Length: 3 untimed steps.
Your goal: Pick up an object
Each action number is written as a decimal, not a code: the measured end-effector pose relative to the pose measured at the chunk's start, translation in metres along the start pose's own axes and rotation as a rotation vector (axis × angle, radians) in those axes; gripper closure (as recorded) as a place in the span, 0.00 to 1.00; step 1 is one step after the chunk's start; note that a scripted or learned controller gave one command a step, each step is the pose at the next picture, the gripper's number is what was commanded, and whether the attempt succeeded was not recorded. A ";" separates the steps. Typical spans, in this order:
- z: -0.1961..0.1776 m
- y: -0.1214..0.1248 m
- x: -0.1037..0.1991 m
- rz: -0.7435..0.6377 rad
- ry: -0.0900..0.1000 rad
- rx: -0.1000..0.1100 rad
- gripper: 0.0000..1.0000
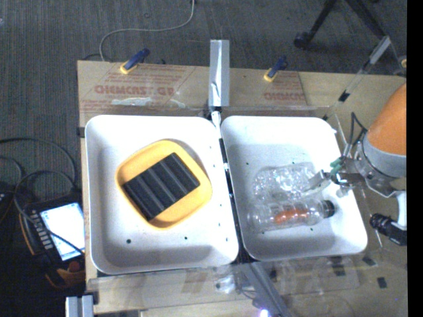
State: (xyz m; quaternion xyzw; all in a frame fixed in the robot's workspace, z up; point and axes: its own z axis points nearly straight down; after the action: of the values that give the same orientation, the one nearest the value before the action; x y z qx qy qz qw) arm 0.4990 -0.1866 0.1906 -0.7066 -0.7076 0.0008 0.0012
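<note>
A yellow pad with a black ribbed top (164,183) lies tilted in the left bin (106,137). In the right bin (277,131) a clear plastic bottle with an orange label (291,214) lies on its side near the front. Just behind it rests a crumpled clear plastic piece (284,180). My gripper (327,179) reaches in over the right bin's right side, its tip right beside the crumpled plastic and just above the bottle's cap end. Nothing is visibly held.
The grey arm with its orange band (396,127) hangs over the right bin's right wall. A metal post (219,71) stands behind the seam between the bins. Two blue-and-yellow clamps (134,61) grip the back board.
</note>
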 end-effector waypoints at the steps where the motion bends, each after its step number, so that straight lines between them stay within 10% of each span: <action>1: 0.084 0.054 0.013 -0.169 -0.004 -0.016 0.00; 2: 0.091 0.097 0.016 -0.145 -0.012 -0.032 0.00; 3: 0.077 0.100 0.015 -0.145 -0.017 -0.043 1.00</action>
State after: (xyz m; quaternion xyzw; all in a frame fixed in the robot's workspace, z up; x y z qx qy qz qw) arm 0.5989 -0.1710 0.1130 -0.6534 -0.7567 -0.0085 -0.0197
